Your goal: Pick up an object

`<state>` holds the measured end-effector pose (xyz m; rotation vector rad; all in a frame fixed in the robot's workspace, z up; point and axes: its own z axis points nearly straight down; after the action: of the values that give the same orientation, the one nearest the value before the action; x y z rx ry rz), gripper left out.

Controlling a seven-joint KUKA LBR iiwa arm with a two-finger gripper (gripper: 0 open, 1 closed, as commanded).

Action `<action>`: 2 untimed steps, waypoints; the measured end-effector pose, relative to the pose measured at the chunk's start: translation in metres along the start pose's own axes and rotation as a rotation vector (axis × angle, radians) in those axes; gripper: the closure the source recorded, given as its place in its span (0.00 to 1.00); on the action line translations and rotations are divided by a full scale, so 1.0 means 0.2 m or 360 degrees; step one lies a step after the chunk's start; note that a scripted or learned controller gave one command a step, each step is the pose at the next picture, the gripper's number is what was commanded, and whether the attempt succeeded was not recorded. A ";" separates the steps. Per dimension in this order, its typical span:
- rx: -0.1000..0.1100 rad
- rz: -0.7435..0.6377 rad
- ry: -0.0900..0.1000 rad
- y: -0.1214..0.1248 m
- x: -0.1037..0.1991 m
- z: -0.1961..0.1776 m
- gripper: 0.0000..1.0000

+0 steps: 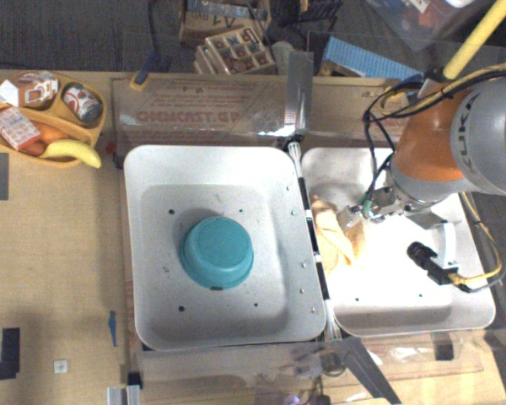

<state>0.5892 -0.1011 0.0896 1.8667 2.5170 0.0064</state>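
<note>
A teal bowl sits upside down near the middle of the left bin. In the right bin, a tan, crumpled soft object lies against the left wall. My gripper reaches in from the right and is down at the upper right edge of that tan object, touching or nearly touching it. The view does not make clear whether anything is between its fingers.
A divider between the two bins runs just left of the tan object. A yellow dish with a banana and food items sits on the bench at far left. A cardboard strip lies behind the bins.
</note>
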 end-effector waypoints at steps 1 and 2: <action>-0.0008 0.0009 -0.0001 0.00 -0.01 -0.06 1.00; -0.0007 0.0010 -0.0003 0.00 -0.02 -0.06 0.00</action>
<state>0.5902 -0.1041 0.1011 1.8720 2.5078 0.0107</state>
